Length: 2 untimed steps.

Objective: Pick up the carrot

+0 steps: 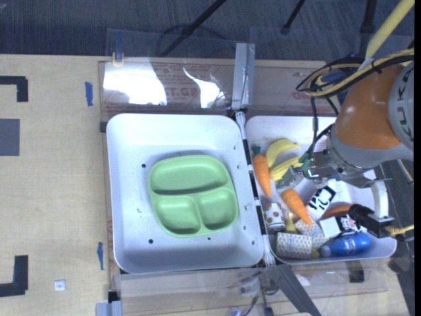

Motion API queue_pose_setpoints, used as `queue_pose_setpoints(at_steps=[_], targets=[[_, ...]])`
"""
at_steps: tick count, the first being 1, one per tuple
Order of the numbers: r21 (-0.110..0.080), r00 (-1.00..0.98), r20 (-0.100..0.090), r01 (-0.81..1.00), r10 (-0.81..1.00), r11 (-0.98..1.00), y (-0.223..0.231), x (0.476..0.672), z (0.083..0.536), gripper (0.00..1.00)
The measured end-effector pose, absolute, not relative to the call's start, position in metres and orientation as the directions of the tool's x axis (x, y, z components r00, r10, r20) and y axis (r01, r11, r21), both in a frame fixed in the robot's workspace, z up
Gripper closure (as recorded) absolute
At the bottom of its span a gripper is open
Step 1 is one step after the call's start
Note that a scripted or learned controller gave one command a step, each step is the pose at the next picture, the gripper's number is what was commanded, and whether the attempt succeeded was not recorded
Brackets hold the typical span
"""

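In the right bin [388, 249] two carrots lie: one carrot [262, 174] along the bin's left wall, a second carrot [296, 206] just beside it toward the bin's middle. The claw [304, 170] hangs between them, near a banana [283, 151]; how wide it stands I cannot tell. A green tray [193, 193] sits in the left bin [125, 176].

You have open floor all round the green tray [193, 193] in the left bin [125, 137]. In the right bin [385, 245], bananas [284, 155] at 12 o'clock and a blue bottle [347, 245] at 5 crowd the carrots [262, 173].
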State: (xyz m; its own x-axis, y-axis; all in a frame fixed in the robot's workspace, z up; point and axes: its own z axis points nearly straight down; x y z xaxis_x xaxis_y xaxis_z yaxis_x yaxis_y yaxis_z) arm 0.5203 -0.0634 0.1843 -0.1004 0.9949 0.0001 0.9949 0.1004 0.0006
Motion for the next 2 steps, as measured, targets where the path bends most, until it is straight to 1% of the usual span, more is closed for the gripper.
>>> queue_pose_setpoints(at_steps=[1, 2], targets=[[0.028, -0.332, -0.017, 0.943, 0.943, 0.332, -0.105, 0.509, 0.115, 0.0], [0.032, -0.328, -0.022, 0.944, 0.944, 0.329, -0.107, 0.51, 0.125, 1.0]])
